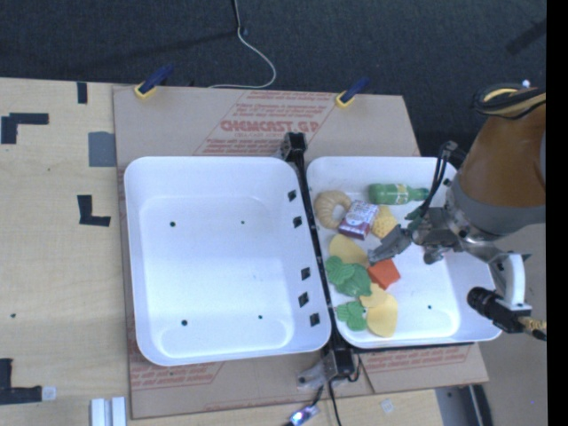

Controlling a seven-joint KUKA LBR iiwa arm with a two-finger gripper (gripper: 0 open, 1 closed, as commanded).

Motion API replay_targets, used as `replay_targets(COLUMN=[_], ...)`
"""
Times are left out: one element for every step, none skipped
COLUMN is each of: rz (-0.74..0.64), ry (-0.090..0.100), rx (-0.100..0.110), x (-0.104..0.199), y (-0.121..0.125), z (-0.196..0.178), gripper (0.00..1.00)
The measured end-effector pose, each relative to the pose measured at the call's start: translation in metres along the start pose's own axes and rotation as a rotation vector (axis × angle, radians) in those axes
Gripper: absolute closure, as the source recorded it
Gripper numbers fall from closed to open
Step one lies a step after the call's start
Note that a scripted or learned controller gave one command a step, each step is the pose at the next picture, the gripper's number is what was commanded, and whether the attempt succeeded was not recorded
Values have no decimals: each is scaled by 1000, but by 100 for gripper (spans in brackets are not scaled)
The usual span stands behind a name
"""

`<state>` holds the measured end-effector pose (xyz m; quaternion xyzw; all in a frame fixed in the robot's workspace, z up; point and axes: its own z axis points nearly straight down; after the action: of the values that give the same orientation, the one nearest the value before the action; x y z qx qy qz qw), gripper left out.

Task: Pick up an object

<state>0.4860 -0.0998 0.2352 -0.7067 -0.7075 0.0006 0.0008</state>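
We are looking down on two shallow white plastic bins: the left bin [213,256] and the right bin [444,313], which is carrying a crowded heap of small toy foods along its left half. Our grey two-finger gripper [390,247] is reaching in from the right and is hanging low over that heap, its tip just above a small orange-red block [384,274] and beside a yellow rounded piece [349,249]. We cannot tell from this slant whether the pincer is spread or pressed together, and nothing is showing clearly between its tips, so we are not counting anything as held.

No single target is fixed, so the nearest candidates are the orange-red block and the yellow piece directly under the tip.

The trouble we are expecting comes from the crowding. A green leafy toy [349,278], a pale yellow pear-shaped piece [382,313], a purple-and-white wrapped packet [358,219], a tan ring-shaped pastry [331,207] and a green bottle [396,193] are all lying touching or nearly so. Coming down here, we are risking a fingertip landing on top of a neighbour instead of beside the block, pushing pieces apart, or pinching an edge that slips out on the lift.
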Motion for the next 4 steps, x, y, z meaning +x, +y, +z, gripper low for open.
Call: replay_targets(rz=[1, 0, 0, -4], ry=[1, 3, 2, -1], rx=[10, 0, -3, -5], x=[6, -41, -40, -16], y=[-5, 38, 38, 92], z=[143, 151, 139, 150], gripper=[0, 0, 100, 100])
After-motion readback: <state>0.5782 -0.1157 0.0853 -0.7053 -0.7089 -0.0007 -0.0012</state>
